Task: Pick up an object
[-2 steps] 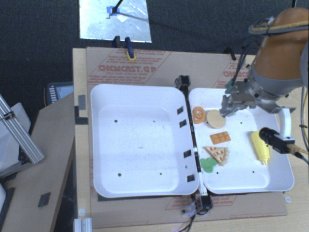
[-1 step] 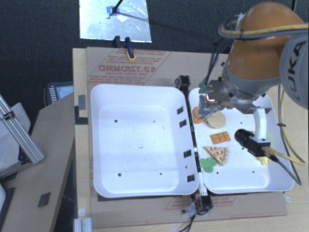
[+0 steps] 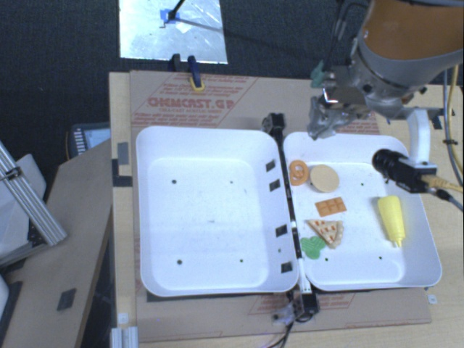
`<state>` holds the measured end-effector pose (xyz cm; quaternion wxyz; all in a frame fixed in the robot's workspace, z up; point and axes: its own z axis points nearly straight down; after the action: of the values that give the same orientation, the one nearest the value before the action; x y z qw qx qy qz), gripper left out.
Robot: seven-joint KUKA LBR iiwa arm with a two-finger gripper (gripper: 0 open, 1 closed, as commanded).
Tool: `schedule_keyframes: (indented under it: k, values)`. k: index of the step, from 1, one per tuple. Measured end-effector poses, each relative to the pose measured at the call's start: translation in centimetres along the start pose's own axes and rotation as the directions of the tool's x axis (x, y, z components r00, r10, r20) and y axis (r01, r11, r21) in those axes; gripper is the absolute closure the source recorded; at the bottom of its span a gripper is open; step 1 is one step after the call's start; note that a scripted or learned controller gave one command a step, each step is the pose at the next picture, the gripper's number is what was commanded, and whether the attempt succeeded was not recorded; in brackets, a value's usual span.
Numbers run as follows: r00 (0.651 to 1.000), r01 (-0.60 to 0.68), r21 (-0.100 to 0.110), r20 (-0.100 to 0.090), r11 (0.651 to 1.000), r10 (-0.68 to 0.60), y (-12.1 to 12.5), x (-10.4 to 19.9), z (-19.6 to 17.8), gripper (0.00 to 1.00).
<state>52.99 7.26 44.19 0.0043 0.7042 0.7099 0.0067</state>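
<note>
Camera view: the arm [image 3: 406,27] comes in from the right, its orange band high in the corner, and the gripper [image 3: 322,125] hangs over the far rim of the right bin [image 3: 428,267], near the divider between the two bins. From this angle the tips merge into one dark shape, so whether it is open or closed, or has hold of anything, cannot be told.

All the loose objects lie in the right bin. Closest to the gripper, just below it, are a small orange ring [image 3: 298,171] and a tan round disc [image 3: 325,177], side by side and nearly touching. Below them sits an orange waffle piece [image 3: 330,207], then a pizza-like wedge [image 3: 326,231] that overlaps a green leafy piece [image 3: 313,248] by the divider. A yellow bottle [image 3: 391,218] lies apart toward the right side. A black cylindrical device [image 3: 395,167] on a white bracket juts over the bin's right rim, close to the bottle's upper end.

The left bin [image 3: 156,147] sits beside it on brown cardboard [image 3: 196,100]
</note>
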Motion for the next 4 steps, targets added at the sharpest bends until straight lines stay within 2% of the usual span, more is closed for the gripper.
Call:
schedule_keyframes:
  k: [1,2,3,4]
  values:
    - [1.0,0.002,0.016,0.001,1.0,-0.002,-4.5,5.2,2.1,1.0]
    - [1.0,-0.017,0.011,0.006,1.0,0.017,-4.3,-5.3,1.1,1.0]
    - [1.0,0.002,0.003,-0.001,1.0,-0.002,-4.2,1.4,-7.7,1.0]
    - [1.0,0.006,0.017,0.001,1.0,-0.006,-4.3,11.7,-4.2,1.0]
